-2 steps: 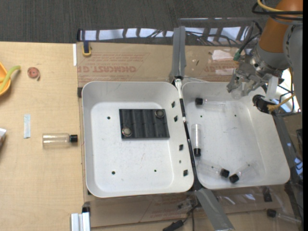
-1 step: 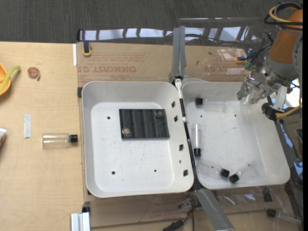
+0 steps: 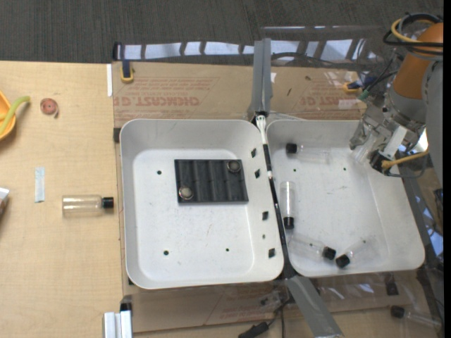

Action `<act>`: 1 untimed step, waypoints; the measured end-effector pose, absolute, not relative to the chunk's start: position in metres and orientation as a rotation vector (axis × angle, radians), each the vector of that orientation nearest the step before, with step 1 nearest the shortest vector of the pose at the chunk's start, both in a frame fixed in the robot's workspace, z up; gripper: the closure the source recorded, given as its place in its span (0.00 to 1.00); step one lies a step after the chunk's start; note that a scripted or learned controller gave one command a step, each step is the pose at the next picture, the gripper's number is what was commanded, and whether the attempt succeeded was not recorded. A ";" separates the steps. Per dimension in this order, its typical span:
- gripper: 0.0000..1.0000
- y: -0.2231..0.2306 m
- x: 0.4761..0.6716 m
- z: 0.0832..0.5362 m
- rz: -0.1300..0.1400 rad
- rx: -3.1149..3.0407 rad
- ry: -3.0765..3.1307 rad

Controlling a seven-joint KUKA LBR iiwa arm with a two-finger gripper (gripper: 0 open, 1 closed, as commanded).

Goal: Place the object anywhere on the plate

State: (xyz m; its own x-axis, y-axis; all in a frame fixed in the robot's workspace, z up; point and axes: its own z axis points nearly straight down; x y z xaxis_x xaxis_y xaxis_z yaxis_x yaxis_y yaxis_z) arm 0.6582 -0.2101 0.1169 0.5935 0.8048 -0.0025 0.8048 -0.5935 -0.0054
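Nearest the camera, along the front wall of the right bin (image 3: 394,259), lie two clear vials with black caps (image 3: 337,256), their caps almost touching and their bodies slanting away to either side. A little farther in, a third clear vial (image 3: 287,201) lies lengthwise just beside the bin's left wall, its black cap toward the camera. Farther back in that bin a fourth vial (image 3: 304,149) lies crosswise, cap to the left.

The left bin (image 3: 141,259) holds a dark ribbed rectangular plate (image 3: 210,180) near its middle. Two small round metallic pieces rest on the plate, one at its near left corner (image 3: 185,192), one at its far right corner (image 3: 234,166). No vial lies on the plate.

On the wooden bench (image 3: 56,259), left of the bins, another clear vial (image 3: 87,203) lies on its side, cap toward the bins.

At the far right corner of the right bin the gripper (image 3: 372,146) hangs over the rim, apart from all the vials. Whether it is wide or narrow cannot be told. Above it rises the orange band (image 3: 409,76) of the arm.
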 end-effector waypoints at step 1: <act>1.00 -0.213 0.659 0.247 0.005 -3.058 -0.718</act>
State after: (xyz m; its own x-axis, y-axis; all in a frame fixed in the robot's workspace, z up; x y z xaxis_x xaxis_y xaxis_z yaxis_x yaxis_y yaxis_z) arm 0.6587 -0.2127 0.2471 0.8954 0.4452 -0.0030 0.4452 -0.8954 -0.0013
